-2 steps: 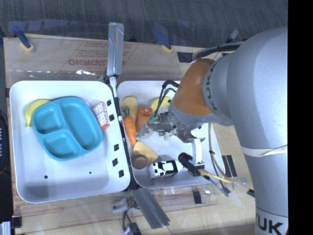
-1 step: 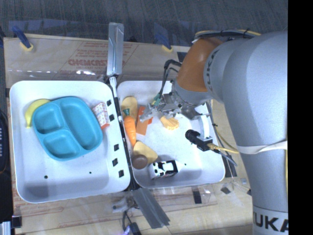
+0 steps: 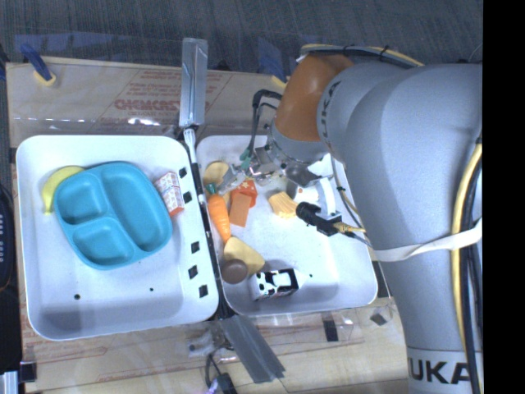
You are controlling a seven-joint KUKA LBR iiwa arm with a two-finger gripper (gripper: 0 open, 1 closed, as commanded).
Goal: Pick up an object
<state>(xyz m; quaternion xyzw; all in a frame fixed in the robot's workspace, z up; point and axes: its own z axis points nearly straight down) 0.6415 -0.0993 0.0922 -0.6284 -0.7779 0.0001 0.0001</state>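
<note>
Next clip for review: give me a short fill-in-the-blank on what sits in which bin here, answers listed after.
1. The blue divided tray lies in the ____ bin.
2. The yellow banana peeks out from under the tray's ____ corner.
3. The carrot lies in the right bin, beside its ____ wall.
4. The black-and-white cow toy sits near that bin's ____ edge.

Missing words: left; upper-left; left; bottom

Wooden bench (image 3: pixel 98 97) — apparently plywood — carries 2 white bins (image 3: pixel 49 302).
</note>
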